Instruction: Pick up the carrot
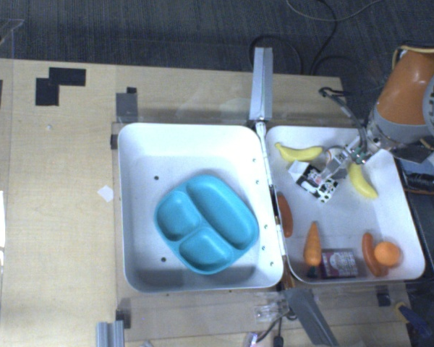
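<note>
The carrot [312,243] is orange and lies upright along the front of the right bin [412,226], next to a small can. My gripper [322,184] hangs over the bin's back middle, well behind the carrot. Its black and white fingers point down and left, between two bananas. I see nothing held between them.
Two yellow bananas [299,152] [362,181] lie at the back of the right bin. A brown sausage [285,214] rests by its left wall. A dark can [339,262], an orange [387,253] and an orange slice sit at the front. The left bin [137,194] holds a blue divided plate [206,223].
</note>
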`<state>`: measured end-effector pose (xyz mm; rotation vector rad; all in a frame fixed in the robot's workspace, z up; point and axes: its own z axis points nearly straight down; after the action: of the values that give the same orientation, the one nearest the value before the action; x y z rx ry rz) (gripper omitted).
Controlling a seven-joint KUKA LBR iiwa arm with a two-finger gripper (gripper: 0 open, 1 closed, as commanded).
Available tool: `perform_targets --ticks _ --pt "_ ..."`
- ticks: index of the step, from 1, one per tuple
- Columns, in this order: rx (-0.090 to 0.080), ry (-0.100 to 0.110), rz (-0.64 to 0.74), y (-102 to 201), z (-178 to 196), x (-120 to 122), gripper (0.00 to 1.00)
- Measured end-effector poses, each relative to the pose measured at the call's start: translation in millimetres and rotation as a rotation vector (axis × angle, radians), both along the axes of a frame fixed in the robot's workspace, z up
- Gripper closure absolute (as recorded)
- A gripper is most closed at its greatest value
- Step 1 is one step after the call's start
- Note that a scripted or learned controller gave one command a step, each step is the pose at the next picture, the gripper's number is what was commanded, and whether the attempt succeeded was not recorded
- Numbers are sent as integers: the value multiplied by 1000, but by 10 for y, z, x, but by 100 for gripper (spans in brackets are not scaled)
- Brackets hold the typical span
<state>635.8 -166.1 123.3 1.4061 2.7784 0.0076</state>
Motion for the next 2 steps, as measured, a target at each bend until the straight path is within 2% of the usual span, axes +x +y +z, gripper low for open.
perform_targets --ticks 1,2 --pt "5 14 -11 -249 1983 350 0" --pt "8 19 -27 275 2172 -712 0"
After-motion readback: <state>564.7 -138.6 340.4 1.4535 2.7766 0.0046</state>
